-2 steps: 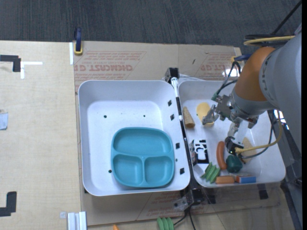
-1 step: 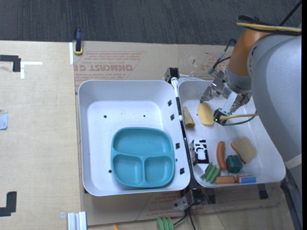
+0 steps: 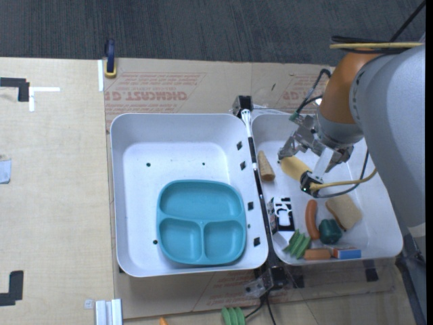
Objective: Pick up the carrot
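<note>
Carrot lies at the right bin's near rim, beside green beans. Farther back, the end effector hangs spread over a yellow piece, holding nothing.

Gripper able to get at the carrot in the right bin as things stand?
Likely yes, but tight: the carrot lies uncovered by the right bin front wall, with green pods and a blue block crowding its ends.
</note>
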Tool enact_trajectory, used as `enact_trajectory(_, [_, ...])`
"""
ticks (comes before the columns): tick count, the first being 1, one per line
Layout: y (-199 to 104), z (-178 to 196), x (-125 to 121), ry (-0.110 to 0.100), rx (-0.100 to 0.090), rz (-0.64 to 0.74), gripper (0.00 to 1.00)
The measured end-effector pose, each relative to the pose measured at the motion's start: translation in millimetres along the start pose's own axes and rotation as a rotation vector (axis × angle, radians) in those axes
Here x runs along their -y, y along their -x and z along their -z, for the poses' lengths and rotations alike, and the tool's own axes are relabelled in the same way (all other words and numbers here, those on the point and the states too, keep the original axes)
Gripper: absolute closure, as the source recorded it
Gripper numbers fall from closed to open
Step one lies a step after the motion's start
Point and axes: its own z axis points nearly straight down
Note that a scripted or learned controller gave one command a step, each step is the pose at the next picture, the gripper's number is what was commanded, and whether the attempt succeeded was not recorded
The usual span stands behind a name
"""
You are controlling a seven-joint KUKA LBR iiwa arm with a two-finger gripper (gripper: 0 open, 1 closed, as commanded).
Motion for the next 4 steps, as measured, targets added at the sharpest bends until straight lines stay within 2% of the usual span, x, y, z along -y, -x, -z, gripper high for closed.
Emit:
enact_trajectory(1, [28, 0, 17, 0.000, -0.001, -0.134, 0.00])
enact_trajectory(2, [35, 0, 41, 0.000, -0.001, -0.166, 0.00])
enact_trajectory(3, [56, 0, 75, 0.000, -0.002, -0.244, 0.00])
enact_trajectory(4, [81, 6, 76, 0.031, -0.019, -0.321, 0.00])
